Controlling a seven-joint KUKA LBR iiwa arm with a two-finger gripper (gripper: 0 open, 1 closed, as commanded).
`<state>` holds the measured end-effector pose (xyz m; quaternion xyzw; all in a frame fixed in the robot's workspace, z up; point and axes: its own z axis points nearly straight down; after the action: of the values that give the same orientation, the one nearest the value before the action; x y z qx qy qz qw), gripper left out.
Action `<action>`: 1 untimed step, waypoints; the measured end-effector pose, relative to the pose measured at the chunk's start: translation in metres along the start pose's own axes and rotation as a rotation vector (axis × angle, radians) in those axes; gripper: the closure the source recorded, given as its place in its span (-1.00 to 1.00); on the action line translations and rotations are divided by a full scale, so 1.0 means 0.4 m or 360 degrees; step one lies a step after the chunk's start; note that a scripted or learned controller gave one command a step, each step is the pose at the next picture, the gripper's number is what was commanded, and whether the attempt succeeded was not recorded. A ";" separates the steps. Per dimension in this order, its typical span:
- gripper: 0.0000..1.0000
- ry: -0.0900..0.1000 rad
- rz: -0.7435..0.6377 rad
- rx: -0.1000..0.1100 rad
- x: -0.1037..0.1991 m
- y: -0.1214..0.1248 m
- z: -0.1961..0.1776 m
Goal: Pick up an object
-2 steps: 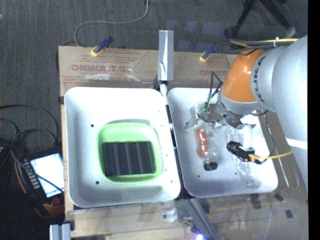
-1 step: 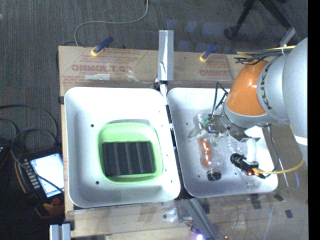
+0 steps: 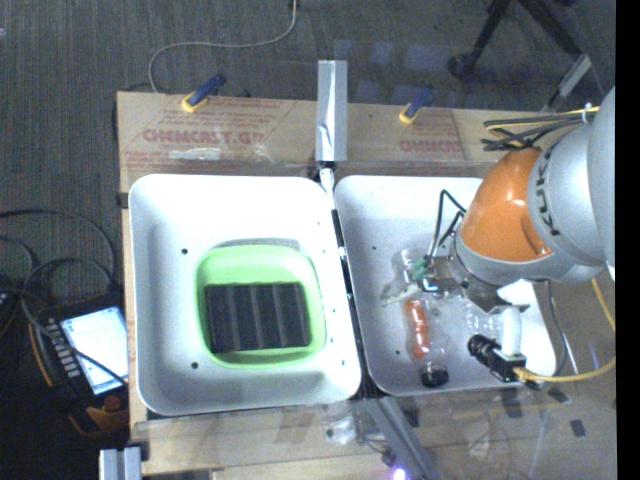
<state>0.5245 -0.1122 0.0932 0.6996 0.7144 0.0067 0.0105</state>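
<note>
Two shallow white plastic bins (image 3: pixel 160 218). Pale green rectangular tray (image 3: pixel 260 313) with dark ribbed centre panel. Clear plastic bottle (image 3: pixel 418 330) with orange-red band, black cap. Grey arm (image 3: pixel 590 188), orange band above wrist. Brown cardboard sheet (image 3: pixel 220 138), red lettering. Two blue-and-yellow clamps (image 3: pixel 203 92).

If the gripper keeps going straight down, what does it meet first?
Probably the clear plastic item on the right bin's floor, beside the orange-filled bottle. The gripper is largely hidden under the arm, so depth is uncertain.
</note>
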 end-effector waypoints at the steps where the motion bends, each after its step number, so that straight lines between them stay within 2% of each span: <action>1: 1.00 0.0004 0.0000 0.0000 0.002 0.002 -0.022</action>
<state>0.5250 -0.1111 0.1020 0.6996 0.7144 0.0075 0.0094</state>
